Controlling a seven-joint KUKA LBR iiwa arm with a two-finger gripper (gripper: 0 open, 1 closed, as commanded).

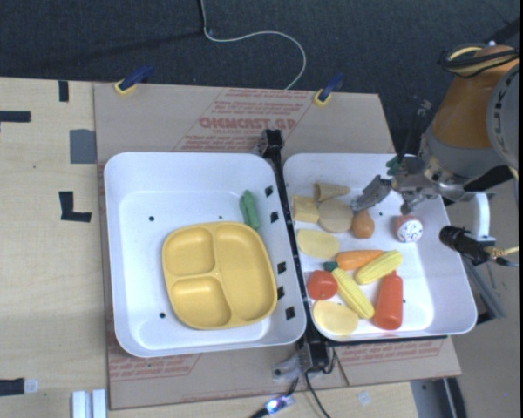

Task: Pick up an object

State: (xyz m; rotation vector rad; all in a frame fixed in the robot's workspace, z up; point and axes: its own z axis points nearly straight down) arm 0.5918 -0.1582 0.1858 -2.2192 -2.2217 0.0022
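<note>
My gripper (389, 200) hangs over the back of the right bin (444, 273), open, with nothing between its fingers. One finger (367, 198) points down-left, just above a brown egg-shaped piece (363, 225). The other finger (411, 201) is just above a white and red ball (409, 230). Several toy foods fill this bin: a beige potato (336, 218), a carrot (364, 258), two corn cobs (377, 266) (354, 295), a tomato (321, 284), a red sausage-shaped piece (388, 301) and pale yellow slices (317, 244).
The left bin (135, 233) holds a yellow divided plate (218, 275) and a small green vegetable (249, 209) near the shared wall. The grey and orange arm (471, 120) comes in from the right. A white cable (261, 37) lies beyond the bins.
</note>
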